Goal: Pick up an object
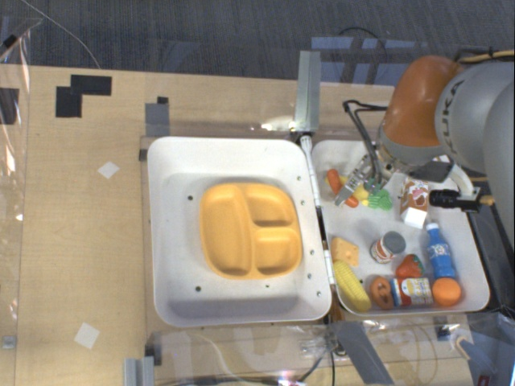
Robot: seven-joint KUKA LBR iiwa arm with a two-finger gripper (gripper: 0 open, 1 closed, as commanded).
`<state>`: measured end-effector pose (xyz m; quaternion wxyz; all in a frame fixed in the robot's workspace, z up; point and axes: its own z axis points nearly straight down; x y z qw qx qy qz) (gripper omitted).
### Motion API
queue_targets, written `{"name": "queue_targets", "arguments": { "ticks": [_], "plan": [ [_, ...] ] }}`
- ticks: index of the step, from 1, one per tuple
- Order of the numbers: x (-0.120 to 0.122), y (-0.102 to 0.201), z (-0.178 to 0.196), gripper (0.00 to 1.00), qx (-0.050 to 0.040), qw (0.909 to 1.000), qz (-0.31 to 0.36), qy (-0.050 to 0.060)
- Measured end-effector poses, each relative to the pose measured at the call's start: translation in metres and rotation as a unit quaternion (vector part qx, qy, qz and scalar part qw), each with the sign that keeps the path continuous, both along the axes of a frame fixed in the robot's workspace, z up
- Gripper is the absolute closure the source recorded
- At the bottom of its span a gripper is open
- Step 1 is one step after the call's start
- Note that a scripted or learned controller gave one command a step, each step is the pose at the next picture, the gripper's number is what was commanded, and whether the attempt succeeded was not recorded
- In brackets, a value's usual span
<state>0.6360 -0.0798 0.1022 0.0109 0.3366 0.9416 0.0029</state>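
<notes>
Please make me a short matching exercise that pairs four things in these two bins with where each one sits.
Things:
1. divided yellow plate
2. corn cob
3. blue bottle
4. gripper

Places:
A. near the right bin's right wall, above the orange
B. at the right bin's upper left, by the small green toy
C. in the middle of the left bin
D. at the right bin's lower left corner

Pairs: 1-C, 2-D, 3-A, 4-B
</notes>
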Motion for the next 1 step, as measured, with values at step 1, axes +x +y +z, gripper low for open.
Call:
{"name": "queue_targets", "arguments": {
  "ticks": [1],
  "plan": [
    [0.019,0.0414,0.0887,1.0,-0.0005,0.9951,0.099,0.003]
  ]
}}
